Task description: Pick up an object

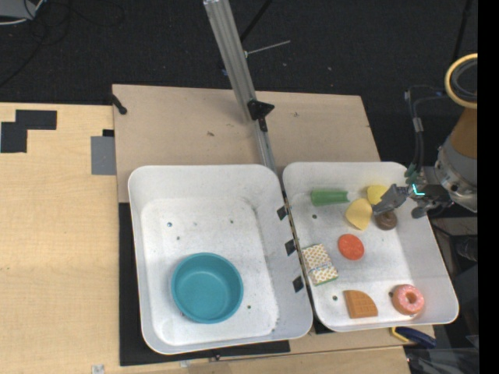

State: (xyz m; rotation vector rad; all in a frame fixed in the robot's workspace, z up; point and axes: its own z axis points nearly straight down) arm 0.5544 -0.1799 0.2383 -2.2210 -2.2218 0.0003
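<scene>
Reaching in from the right, I am hovering my gripper over the right bin; how my grip stands I cannot tell. Yellow pieces are lying just left of it, a brown piece just below.

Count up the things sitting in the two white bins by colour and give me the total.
Teal: 1, bowl
Green: 1, stick
Yellow: 2, pieces
Brown: 1, round piece
Red-orange: 1, disc
Orange: 1, wedge
Pink: 1, donut
Patterned: 1, block
Total: 9
</scene>
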